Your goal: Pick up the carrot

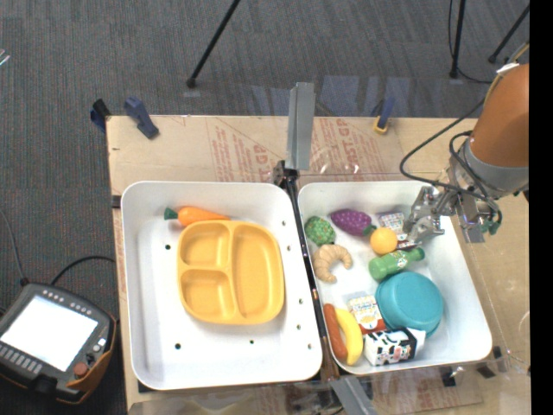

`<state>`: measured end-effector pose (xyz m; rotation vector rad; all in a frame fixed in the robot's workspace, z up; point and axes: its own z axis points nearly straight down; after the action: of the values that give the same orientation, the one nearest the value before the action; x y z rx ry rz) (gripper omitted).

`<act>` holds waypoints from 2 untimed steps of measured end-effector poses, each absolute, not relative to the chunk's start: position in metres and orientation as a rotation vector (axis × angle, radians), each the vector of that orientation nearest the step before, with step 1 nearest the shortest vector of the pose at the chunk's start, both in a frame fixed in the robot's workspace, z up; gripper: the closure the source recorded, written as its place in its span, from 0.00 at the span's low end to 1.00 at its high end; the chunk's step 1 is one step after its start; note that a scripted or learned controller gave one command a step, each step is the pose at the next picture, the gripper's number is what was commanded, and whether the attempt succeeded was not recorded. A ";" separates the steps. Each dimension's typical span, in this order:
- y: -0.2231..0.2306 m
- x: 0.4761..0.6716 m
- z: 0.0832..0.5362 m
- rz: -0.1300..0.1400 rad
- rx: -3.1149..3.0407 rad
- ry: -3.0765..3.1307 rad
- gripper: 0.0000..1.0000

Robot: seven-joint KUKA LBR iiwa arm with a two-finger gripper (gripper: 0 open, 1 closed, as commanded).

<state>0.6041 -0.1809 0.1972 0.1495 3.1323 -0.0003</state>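
Observation:
The carrot [200, 215], orange with a green top, lies in the left bin [147, 318] near its far wall. It rests just beyond the far edge of a yellow divided plate [232, 271]. My gripper [425, 218] hangs over the far right part of the right bin [471, 292], well to the right of the carrot. It is open with nothing between its fingers. An orange fruit [383, 241] and a green bottle [395, 264] lie just below and left of it.
The right bin is crowded: purple grapes [351, 221], a green vegetable [319, 230], a croissant [331, 260], a teal bowl [409, 303], a banana [351, 334], a sausage [333, 322] and a milk carton [390, 346]. A ridge [302, 258] divides the bins.

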 end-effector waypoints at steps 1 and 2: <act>-0.207 0.617 0.172 0.001 0.512 3.097 1.00; -0.209 0.559 0.226 0.001 0.818 3.029 1.00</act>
<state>0.5591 -0.2090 0.2257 0.8177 3.0292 0.0006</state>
